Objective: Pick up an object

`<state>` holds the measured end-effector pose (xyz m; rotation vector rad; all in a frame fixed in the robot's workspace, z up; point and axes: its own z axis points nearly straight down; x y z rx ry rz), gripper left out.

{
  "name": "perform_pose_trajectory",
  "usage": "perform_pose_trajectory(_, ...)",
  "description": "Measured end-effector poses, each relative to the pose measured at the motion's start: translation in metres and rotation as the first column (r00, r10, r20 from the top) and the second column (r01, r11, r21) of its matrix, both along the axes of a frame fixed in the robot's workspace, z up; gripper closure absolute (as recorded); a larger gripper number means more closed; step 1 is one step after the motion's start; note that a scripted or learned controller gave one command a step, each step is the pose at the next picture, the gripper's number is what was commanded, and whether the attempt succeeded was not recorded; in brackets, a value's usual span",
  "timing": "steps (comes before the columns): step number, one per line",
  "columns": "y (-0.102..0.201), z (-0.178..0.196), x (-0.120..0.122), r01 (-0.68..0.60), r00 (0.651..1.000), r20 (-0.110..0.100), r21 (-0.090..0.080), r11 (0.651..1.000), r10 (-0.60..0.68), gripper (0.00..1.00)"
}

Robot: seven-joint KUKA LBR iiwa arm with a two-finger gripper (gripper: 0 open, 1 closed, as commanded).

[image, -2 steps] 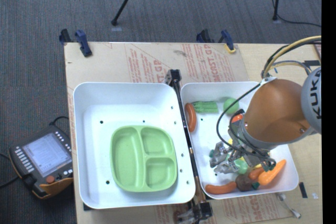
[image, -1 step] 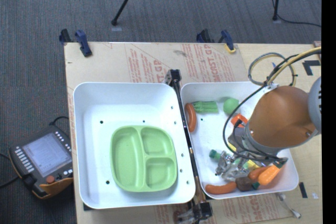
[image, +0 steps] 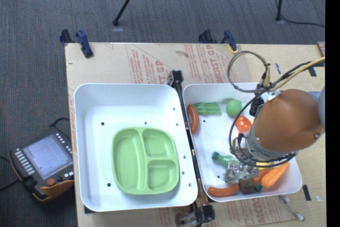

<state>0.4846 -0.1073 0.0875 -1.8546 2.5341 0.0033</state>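
A: Start from the right bin (image: pixel 295 182). Where is the arm?

B: The grey arm (image: pixel 284 122), with its orange band, hangs over the right bin's near half. The claw (image: pixel 235 170) is low inside that bin, close to the floor, among the toys there.

A: Is the claw holding anything?

B: I cannot tell. The metal tip is small and cluttered, and nothing shows clearly between its parts, so whether it is apart or together stays unclear.

A: What lies near it?

B: A small dark green piece (image: pixel 220 157) lies just left of the claw. A long red-orange sausage-like toy (image: pixel 223 191) lies along the right bin's near wall, just below the claw. An orange carrot (image: pixel 274 176) lies tilted to the claw's right, toward the bin's near right corner. A small brown lump (image: pixel 246 186) sits between the sausage and the carrot.

A: And the far half of that bin?

B: A light green ridged toy (image: pixel 207 108) lies by the far wall, a green ball (image: pixel 233 107) to its right. A red hot-dog shape (image: pixel 193 118) rests against the bin's left wall. A round orange piece (image: pixel 243 124) lies partly hidden beside the arm.

A: Anything left of the right bin?

B: The left bin (image: pixel 90 109) touches it and holds a green divided plate (image: pixel 145 159). Both stand on the desk (image: pixel 133 61). A control pendant (image: pixel 41 159) lies on the carpet beyond.
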Motion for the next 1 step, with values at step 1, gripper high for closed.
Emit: perform_pose_trajectory(1, 0.0062, 0.0000, -0.0023, -0.307, 0.952, 0.000, 0.000, 0.952, 0.307, 1.00)
